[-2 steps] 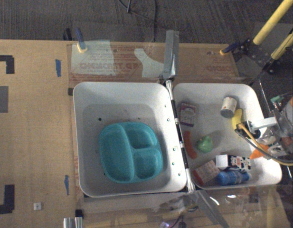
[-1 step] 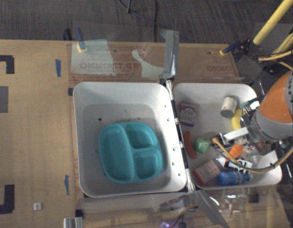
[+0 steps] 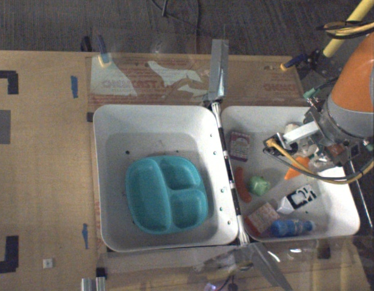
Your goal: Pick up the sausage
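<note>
The sausage [image 3: 241, 185] is a short reddish-orange link lying lengthwise against the left wall of the right bin [image 3: 350, 220]. A green lumpy toy [image 3: 257, 185] sits right beside it. My gripper [image 3: 313, 153] hangs over the upper right part of that bin, well to the right of the sausage, with cables looping around it. An orange carrot-like piece [image 3: 294, 170] lies just below the gripper.
The right bin also holds a dark red packet [image 3: 239, 145], a black-and-white item [image 3: 302, 197], a brown block [image 3: 263, 216] and a blue bottle [image 3: 291, 227]. A teal divided plate [image 3: 167, 194] lies in the left bin [image 3: 108, 132].
</note>
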Controlling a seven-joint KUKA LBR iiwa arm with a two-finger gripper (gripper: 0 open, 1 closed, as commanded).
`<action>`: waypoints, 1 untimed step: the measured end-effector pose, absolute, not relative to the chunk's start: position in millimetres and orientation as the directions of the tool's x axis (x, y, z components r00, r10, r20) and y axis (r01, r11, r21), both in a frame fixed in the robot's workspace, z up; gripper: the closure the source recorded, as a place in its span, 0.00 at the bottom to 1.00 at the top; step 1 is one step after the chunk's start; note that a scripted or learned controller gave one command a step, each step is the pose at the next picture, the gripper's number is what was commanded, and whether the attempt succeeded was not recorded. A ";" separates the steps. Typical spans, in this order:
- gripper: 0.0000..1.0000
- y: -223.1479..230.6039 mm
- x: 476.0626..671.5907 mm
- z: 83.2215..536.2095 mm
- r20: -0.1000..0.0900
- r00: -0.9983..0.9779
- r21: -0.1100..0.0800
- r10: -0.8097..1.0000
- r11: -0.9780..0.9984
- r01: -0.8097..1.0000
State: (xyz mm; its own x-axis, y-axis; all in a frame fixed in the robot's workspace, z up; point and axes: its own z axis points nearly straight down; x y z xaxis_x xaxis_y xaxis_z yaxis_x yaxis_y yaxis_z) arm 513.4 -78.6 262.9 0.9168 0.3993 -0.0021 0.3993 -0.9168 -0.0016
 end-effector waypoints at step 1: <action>1.00 -65.4 510.5 223.0 -0.003 0.809 -0.006 0.588 -0.809 0.588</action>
State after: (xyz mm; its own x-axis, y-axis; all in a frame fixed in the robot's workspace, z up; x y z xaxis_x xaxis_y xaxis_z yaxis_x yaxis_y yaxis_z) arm 510.5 -65.4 223.0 0.8088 0.5880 -0.0034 0.5880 -0.8089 -0.0056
